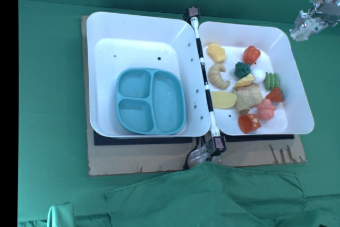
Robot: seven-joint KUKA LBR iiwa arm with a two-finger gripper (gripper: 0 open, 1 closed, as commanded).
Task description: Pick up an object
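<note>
The right white bin [297, 114] holds several toy foods: a croissant [217, 76], a yellow ridged piece [216, 52], a red pepper [251, 54], broccoli [242, 69], a white egg [258, 76], green pea pods [272, 81], a strawberry [275, 95], a tan waffle block [248, 97], a yellow slice [223, 99], a pink figure [265, 109] and a red fries carton [248, 123]. My gripper [302, 29] hangs at the upper right, outside the bin's far right corner and above the green cloth. Nothing sits between its fingers.
The left white bin [106, 29] contains a blue three-compartment plate [151, 101]. A black-and-white hinge bar [204, 77] runs between the bins. Both rest on a cardboard sheet [133, 162] on green cloth. Crumpled green fabric [212, 194] lies at the front.
</note>
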